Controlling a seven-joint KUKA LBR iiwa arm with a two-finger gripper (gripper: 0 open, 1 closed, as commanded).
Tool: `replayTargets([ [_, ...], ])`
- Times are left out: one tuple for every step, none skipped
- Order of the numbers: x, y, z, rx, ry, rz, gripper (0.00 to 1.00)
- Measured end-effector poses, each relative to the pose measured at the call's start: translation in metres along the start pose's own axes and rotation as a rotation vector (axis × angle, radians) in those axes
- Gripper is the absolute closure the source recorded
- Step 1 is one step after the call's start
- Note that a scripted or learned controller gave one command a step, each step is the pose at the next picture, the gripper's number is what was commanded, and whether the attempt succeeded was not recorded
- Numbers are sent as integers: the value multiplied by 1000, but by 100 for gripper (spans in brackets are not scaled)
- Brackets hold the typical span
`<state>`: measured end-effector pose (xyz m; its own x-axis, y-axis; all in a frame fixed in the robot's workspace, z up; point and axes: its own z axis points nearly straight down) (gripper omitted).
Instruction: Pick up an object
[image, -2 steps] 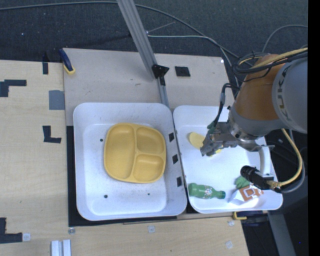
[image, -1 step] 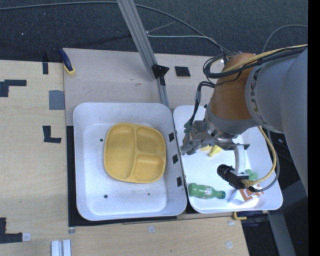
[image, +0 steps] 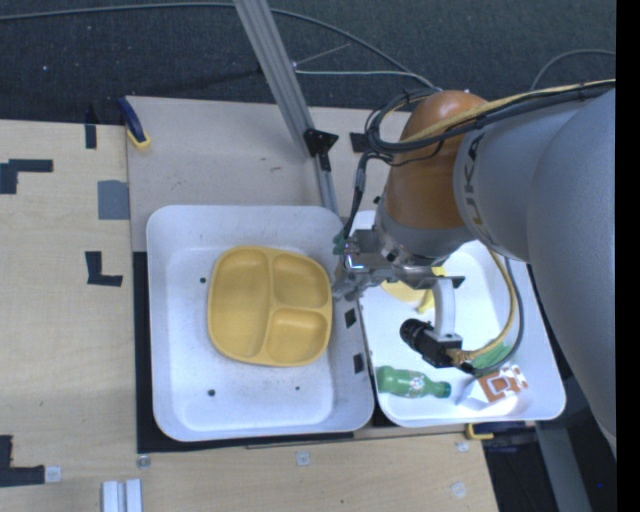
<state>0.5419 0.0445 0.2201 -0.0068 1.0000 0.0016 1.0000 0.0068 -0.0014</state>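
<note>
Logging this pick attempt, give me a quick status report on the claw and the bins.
Claw low at the right bin's left rim. Green bottle lying loose there. Yellow divided plate in the left bin.

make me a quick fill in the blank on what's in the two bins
1. The yellow divided plate lies in the ____ bin.
2. The plate has ____ compartments.
3. The bottle in the right bin is coloured ____.
4. The arm's band is coloured ____.

Missing words: left; three; green; orange

Wooden bench (image: 220, 150), two white bins (image: 175, 330), perhaps tape marks (image: 100, 268)
</note>
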Motion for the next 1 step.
replayTargets([
  [58, 15, 1, 0, 0, -1, 100],
])
